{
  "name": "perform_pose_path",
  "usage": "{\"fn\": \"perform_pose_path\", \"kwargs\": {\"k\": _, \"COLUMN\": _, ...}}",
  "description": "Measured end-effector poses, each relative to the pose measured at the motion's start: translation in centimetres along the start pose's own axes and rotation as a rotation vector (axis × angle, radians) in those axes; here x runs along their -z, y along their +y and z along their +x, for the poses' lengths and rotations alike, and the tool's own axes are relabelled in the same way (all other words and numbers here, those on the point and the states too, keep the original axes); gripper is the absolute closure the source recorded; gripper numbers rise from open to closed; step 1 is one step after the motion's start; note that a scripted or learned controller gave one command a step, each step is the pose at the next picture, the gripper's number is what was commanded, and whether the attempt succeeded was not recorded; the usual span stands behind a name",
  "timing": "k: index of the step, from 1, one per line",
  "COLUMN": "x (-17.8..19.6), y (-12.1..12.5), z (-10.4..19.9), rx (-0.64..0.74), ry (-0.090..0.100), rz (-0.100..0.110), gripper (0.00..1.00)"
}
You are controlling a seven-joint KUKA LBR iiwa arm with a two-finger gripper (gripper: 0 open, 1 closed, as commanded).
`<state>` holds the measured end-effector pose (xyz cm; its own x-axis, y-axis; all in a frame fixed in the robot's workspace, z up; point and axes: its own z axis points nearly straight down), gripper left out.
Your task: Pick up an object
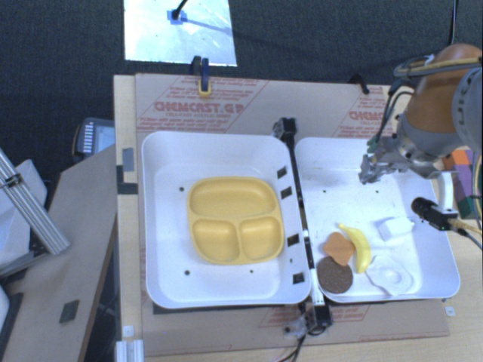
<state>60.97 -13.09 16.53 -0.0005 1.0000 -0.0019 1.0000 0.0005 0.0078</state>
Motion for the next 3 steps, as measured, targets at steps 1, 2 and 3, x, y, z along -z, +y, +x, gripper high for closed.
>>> {"fn": "perform_pose_path", "kwargs": {"k": 1, "x": 5.5, "y": 0.2, "z": 0.0, "rx": 0.004, "ry": 0.000, "rz": 0.000, "gripper": 1.00}}
{"fn": "perform_pose_path", "kwargs": {"k": 2, "x": 9.9, "y": 0.6, "z": -0.1, "rx": 0.004, "ry": 0.000, "rz": 0.001, "gripper": 1.00}}
{"fn": "perform_pose_path", "kwargs": {"k": 3, "x": 11.7, "y": 0.8, "z": -0.2, "rx": 0.005, "ry": 0.001, "rz": 0.003, "gripper": 1.00}}
